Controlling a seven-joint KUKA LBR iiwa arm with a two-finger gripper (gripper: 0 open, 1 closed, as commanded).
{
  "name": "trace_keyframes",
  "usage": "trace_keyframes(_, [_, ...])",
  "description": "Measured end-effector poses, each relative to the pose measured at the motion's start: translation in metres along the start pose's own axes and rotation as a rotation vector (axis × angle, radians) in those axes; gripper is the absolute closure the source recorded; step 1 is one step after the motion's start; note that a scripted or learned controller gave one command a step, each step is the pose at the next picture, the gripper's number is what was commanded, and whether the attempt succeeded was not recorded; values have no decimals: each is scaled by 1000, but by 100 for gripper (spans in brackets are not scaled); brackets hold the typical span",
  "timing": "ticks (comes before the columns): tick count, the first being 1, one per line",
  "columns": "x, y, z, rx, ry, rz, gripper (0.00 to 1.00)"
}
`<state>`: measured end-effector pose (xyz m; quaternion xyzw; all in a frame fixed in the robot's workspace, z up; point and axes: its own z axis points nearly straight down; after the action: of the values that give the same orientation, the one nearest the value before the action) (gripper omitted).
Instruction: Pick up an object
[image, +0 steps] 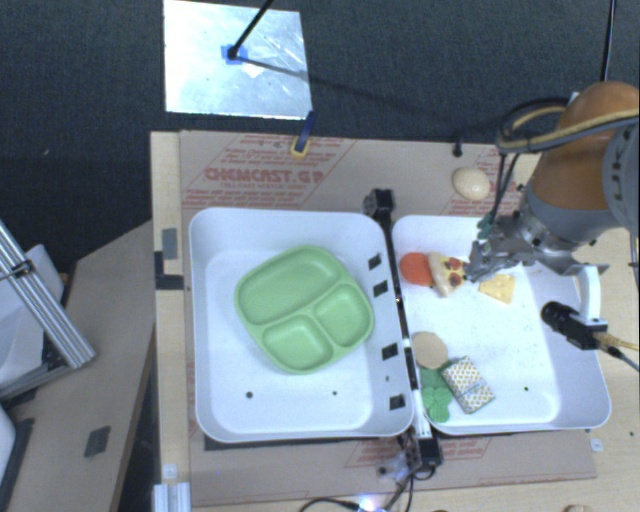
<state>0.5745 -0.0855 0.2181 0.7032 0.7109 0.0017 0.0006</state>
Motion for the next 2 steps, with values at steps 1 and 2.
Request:
trace_keyframes(1, [48,22,-14,-1,0,0,100])
trace_keyframes(2, [62,32,0,1,-2,4,100])
